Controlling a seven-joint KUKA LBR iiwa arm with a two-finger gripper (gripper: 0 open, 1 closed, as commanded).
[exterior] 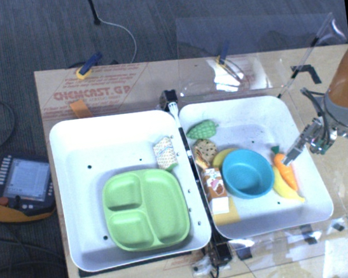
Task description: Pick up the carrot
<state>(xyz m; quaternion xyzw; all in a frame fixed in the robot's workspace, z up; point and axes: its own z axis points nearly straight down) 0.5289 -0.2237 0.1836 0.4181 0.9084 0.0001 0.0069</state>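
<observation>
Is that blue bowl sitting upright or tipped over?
Upright. The blue bowl in the right bin shows its round open mouth facing up, and nothing can be seen inside it.

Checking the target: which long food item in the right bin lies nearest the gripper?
The orange carrot, right beside the gripper; the yellow banana lies lower.

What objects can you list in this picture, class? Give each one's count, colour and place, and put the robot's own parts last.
bins: two, white, side by side on the bench
divided plate: one, green, left bin
wrapped item: one, pale, left bin's right wall
bowl: one, blue, right bin
carrot: one, orange, right of the bowl
banana: one, yellow, beside the carrot
handheld controller: one, black and orange, floor at left
gripper: one, dark, just above the carrot
arm: one, grey and orange, right edge
</observation>
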